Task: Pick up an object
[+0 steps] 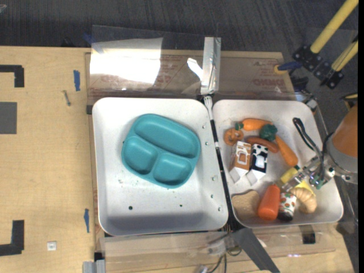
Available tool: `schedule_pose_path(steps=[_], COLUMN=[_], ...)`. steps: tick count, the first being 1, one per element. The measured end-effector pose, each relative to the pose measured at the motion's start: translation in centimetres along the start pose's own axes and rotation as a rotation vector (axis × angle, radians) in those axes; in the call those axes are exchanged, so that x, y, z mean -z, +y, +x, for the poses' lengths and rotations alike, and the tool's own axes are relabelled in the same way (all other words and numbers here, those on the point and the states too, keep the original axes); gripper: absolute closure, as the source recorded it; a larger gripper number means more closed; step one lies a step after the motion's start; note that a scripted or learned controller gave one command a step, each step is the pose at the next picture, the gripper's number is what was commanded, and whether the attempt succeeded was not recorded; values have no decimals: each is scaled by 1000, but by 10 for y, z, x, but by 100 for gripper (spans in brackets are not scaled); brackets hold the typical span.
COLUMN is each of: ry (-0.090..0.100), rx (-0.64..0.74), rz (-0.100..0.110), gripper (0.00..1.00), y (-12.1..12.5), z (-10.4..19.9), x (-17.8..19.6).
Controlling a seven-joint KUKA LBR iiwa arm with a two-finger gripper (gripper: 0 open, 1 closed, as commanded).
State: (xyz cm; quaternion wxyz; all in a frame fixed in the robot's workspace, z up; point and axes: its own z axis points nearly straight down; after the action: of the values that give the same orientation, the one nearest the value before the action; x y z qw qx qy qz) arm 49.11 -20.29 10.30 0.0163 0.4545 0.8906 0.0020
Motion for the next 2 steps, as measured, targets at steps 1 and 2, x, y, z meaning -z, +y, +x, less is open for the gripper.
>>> schedule_pose_path(steps=[1,2], ry=[23,22], rx=[56,-31], rz=[12,12], gripper=[100,100], y=[39,91], z=[55,62], x=[46,144])
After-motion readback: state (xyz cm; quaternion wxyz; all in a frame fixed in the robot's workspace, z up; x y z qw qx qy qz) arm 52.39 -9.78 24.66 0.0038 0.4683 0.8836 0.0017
